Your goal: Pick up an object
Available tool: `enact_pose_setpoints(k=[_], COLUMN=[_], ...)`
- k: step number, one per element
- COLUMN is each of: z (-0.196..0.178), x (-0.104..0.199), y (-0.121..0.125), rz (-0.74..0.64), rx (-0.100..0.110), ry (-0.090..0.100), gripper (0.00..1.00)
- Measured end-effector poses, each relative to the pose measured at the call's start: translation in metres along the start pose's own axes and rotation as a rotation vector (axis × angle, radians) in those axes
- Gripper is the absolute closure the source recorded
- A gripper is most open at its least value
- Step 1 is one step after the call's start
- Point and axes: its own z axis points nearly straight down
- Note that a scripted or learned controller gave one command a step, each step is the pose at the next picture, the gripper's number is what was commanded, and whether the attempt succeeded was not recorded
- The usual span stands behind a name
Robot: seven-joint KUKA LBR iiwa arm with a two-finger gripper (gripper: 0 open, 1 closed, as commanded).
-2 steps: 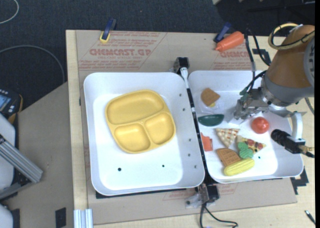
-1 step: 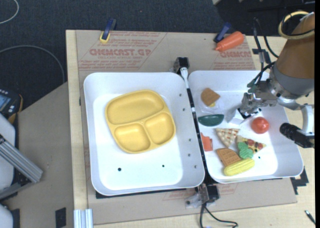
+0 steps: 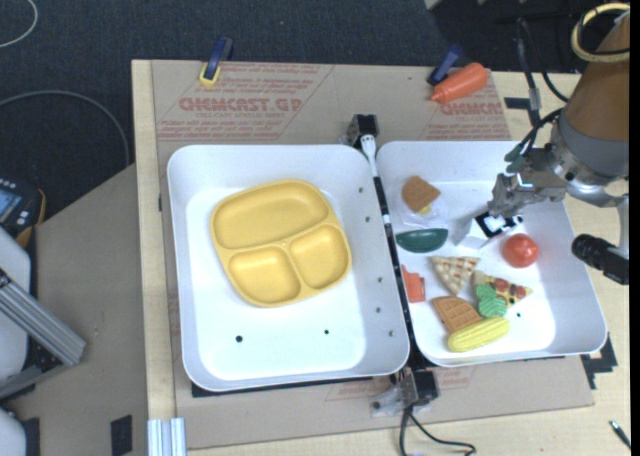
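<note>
On the surface [image 3: 150, 244] sit two white bins. One yellow divided plate [image 3: 280, 241] lies in the left bin [image 3: 200, 344]. At three o'clock, the right bin [image 3: 575, 319] holds one red tomato [image 3: 520, 250], one green leaf [image 3: 422, 239], one pizza slice [image 3: 456, 269], one corn cob [image 3: 478, 335], one cracker [image 3: 421, 193]. The fingers [image 3: 497, 216] hover above the tomato's ten o'clock; whether they are wide or narrow, I cannot tell.

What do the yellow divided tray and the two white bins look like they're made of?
Yellow divided tray: seems to be moulded plastic, with a smooth semi-gloss finish and rounded compartment walls showing soft highlights. White bins, left and right: probably thin formed plastic, though enamelled metal can't be excluded; they have a smooth, even white surface and rounded rims.
</note>
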Motion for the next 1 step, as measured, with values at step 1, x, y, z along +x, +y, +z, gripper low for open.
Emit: enact_pose_setpoints(k=[1], z=[-0.0072], x=[0.0462], y=[-0.0046], rz=[-0.004], rx=[0.005], ry=[0.004], gripper=[1.0])
